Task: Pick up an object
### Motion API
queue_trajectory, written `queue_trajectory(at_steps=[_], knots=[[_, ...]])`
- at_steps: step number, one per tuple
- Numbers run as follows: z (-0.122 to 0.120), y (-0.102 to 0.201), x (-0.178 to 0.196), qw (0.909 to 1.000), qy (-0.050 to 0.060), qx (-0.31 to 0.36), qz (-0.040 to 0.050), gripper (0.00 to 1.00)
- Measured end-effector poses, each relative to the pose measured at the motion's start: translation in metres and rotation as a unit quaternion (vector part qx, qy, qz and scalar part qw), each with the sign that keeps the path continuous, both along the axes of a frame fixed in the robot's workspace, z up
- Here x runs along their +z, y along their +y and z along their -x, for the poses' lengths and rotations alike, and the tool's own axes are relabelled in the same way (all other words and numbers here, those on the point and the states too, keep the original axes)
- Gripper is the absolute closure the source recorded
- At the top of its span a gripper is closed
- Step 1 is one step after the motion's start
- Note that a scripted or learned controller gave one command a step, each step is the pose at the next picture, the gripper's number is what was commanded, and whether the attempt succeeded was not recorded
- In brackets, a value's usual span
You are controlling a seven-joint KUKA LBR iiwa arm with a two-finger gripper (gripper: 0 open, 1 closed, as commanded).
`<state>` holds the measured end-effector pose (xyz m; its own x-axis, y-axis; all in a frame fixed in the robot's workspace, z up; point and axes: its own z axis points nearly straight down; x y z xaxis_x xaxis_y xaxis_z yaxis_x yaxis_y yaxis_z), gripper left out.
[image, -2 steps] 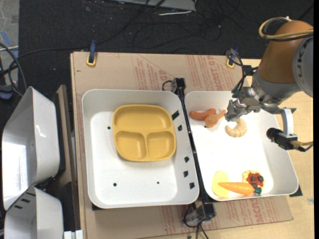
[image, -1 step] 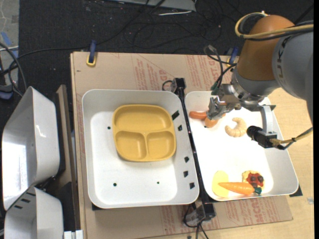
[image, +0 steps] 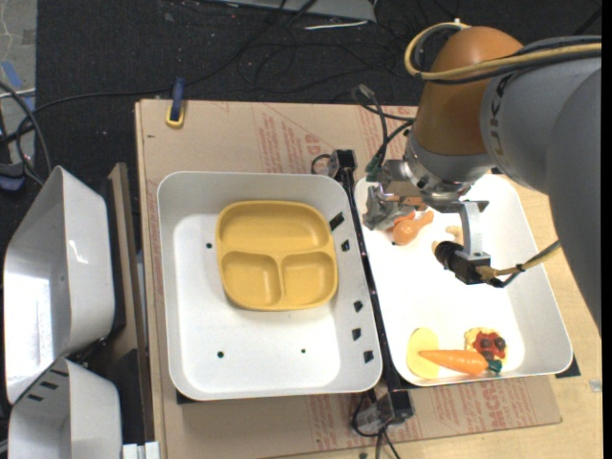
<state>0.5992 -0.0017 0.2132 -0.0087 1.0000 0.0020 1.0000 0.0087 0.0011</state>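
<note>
My gripper (image: pixel 385 206) hangs low over the far left corner of the right bin (image: pixel 535 285), under the grey arm with its orange band. A small orange toy piece (image: pixel 411 226), pear-like in shape, lies on the bin floor just to the right of the gripper; whether they touch is unclear. At the near end of the same bin an orange carrot (image: pixel 453 360) lies across a yellow round piece (image: pixel 421 347). A small red and yellow toy (image: pixel 487 342) sits beside the carrot's green end.
The left bin (image: pixel 191 333) holds a yellow divided plate (image: pixel 277 254) toward its far side. The wall between the two bins runs just left of the gripper. A white tub (image: pixel 57 256) stands off the bench at the left.
</note>
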Motion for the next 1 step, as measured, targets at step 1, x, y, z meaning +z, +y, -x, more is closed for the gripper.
queue_trajectory(at_steps=[1], knots=[[0.0027,0.0444,0.0063,1.0,0.0,0.0,0.0001,1.0]])
